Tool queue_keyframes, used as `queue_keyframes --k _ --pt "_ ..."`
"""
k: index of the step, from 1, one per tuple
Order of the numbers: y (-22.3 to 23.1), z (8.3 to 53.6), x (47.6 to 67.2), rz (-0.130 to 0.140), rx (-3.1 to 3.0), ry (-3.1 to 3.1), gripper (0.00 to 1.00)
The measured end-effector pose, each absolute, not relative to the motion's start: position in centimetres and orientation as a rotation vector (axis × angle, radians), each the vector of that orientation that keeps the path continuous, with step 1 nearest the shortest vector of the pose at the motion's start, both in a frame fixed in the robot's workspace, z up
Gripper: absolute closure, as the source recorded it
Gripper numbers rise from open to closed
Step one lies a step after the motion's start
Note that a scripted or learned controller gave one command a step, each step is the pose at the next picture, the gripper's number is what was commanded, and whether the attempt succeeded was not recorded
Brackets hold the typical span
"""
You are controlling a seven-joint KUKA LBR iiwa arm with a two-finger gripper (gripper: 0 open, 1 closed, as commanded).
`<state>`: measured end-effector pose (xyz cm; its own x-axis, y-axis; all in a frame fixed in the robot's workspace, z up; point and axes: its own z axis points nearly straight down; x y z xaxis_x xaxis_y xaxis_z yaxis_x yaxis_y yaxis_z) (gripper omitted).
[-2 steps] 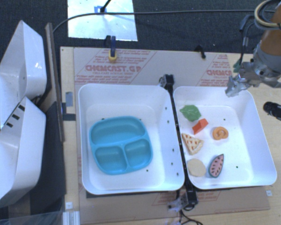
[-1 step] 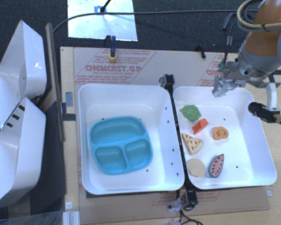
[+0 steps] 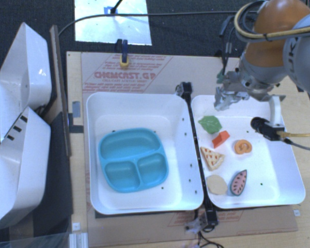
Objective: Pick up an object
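- Camera view: two white bins sit side by side on the table (image 3: 77, 164), their inner rims touching.
- Left bin (image 3: 139, 101): holds one blue tray (image 3: 133, 159), lying flat and turned a little. The tray has one long compartment toward 12 o'clock and two smaller ones toward 6 o'clock.
- Right bin (image 3: 279, 190): holds six small things, all in its 9 o'clock half or at its middle.
- Green leaf (image 3: 210, 123): at 10 o'clock in the right bin, nearest the end effector.
- Red-orange block (image 3: 220, 138): just beside the leaf, at the leaf's 5 o'clock.
- Orange ring (image 3: 243, 147): about the bin's middle, apart from the others.
- Tan wedge (image 3: 212, 158): at 9 o'clock, near the dividing rim, under the block.
- Pale disc (image 3: 216, 184): at 8 o'clock.
- Melon slice (image 3: 238, 182): at 6 to 7 o'clock, touching or nearly touching the disc's 3 o'clock side.
- End effector (image 3: 223, 103): over the right bin's 11 o'clock corner, at 12 o'clock from the leaf. It is too blurred to judge how wide it stands.
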<state>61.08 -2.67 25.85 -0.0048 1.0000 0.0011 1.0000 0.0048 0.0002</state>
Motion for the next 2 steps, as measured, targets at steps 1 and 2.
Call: queue_keyframes --k 1,2 --pt "2.3 26.1 60.6 -0.002 -2.217 -2.226 1.00" --pt "7.0 26.1 60.1 -0.002 -2.216 -2.226 1.00"
